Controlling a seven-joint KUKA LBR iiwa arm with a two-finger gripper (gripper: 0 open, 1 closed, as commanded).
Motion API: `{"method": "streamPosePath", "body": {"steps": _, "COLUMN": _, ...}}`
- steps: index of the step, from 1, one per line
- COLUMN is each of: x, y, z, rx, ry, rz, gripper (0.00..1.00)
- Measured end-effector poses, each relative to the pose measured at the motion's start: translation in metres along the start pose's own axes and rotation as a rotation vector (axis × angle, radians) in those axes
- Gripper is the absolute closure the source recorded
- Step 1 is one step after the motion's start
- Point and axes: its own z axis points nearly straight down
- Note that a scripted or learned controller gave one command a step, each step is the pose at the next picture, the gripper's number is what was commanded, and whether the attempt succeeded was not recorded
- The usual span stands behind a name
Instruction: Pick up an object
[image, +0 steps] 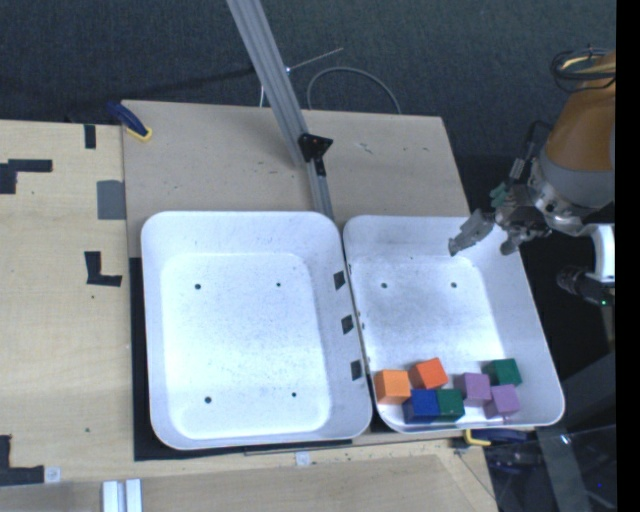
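Several small blocks lie clustered along the near edge of the right bin (400, 250): two orange blocks (393, 384) (431, 372), a blue block (423, 404), a green block (451, 403), two purple blocks (477, 385) (506, 400) and a dark green block (503, 372). My gripper (484, 244) hovers over the far right corner of that bin, well away from the blocks. Its fingers are spread open with nothing between them.
The left bin (240, 225) sits beside the right one, with black clips on the shared rim. A slanted metal pole (280, 85) with a black bracket rises behind the bins. A thin wire loops on the bench at the back.
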Motion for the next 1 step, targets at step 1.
{"method": "streamPosePath", "body": {"steps": 1, "x": -0.0012, "y": -0.006, "z": -0.3148, "rx": -0.011, "ry": -0.002, "rz": -0.001, "gripper": 0.0}}
